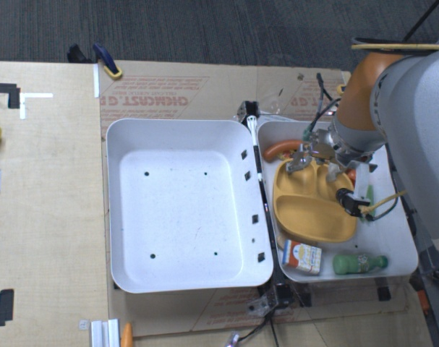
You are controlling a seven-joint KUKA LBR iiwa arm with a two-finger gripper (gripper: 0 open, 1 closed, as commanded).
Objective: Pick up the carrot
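While the gripper (pixel 317 163) hung over the yellow tray (pixel 313 212) in the right bin (pixel 403 255), its fingers looked apart with nothing between them; the carrot (pixel 280 149) lay just beside.

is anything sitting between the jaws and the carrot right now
Nothing visible does. The gripper hangs over the right bin, above the top edge of the yellow plate. The carrot lies just to its left in the view, along the bin's far side, with no object in the gap.
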